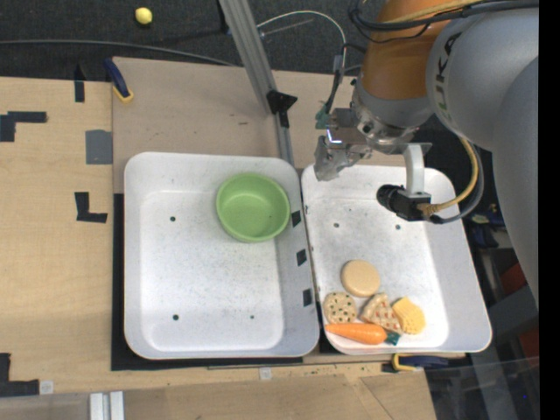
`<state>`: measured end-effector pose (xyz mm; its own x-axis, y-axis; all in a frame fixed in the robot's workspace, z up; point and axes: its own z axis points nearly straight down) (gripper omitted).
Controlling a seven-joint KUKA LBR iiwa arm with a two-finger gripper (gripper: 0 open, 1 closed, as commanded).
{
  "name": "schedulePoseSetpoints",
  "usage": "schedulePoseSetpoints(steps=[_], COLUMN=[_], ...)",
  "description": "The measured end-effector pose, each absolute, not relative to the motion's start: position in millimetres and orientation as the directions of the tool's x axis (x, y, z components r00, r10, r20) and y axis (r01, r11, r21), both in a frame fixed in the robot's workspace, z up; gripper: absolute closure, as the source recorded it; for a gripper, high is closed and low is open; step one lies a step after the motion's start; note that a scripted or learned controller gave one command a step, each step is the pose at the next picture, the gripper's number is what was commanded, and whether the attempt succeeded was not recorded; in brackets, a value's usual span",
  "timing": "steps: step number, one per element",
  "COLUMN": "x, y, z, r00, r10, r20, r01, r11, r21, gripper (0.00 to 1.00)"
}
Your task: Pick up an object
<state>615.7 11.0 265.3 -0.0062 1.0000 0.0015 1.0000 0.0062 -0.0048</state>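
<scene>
The gripper [331, 166] hangs over the right bin's [455, 322] far rim, whether it is spread I cannot tell; best descend squarely onto the round cookie [360, 278] nearer the bin's front.

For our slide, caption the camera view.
Tool above right bin's far corner; green bowl in left bin.

A round green plastic bowl [253, 206] stands at the back of the left white bin [149, 261], the rest of its floor open. Toy foods, among them a tan round biscuit [360, 278] and an orange carrot [355, 332], crowd the right white bin's [455, 261] near edge, its middle open.
</scene>
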Motion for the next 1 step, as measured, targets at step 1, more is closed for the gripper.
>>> schedulePoseSetpoints(steps=[1], x=[595.8], y=[49.6], z=[250.2], r00=[-0.005], r10=[1.0], r20=[0.001], r01=[1.0], r11=[0.005], r21=[-0.005], gripper=[1.0])
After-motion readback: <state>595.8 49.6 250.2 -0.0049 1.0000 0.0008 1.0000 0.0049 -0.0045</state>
